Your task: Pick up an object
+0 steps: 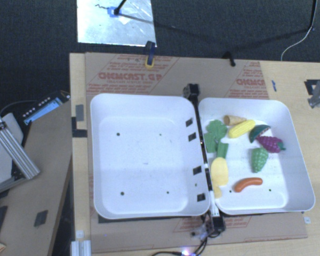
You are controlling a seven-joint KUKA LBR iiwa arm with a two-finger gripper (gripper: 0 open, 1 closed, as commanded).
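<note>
Toy foods lie in the right bin [294, 143]. A yellow corn cob [241, 128] sits near the back, with a tan cone-shaped piece [232, 120] just behind it. Left of them is a green leafy piece [215, 130] and a small green cucumber-like piece [222, 150]. A purple grape bunch [271, 143] lies at the right, next to a dark green and red piece [259, 132]. A green grape bunch [259, 159] sits in the middle. A pale yellow piece [219, 172] rests against the left wall, and an orange sausage [247, 184] lies toward the front.
The left bin [144, 153] sits beside the right one, joined by black clips [196, 169] along the shared wall. Both rest on a cardboard sheet [133, 74]. A metal plate [115, 14] lies behind, and an aluminium frame [10, 151] stands at the left.
</note>
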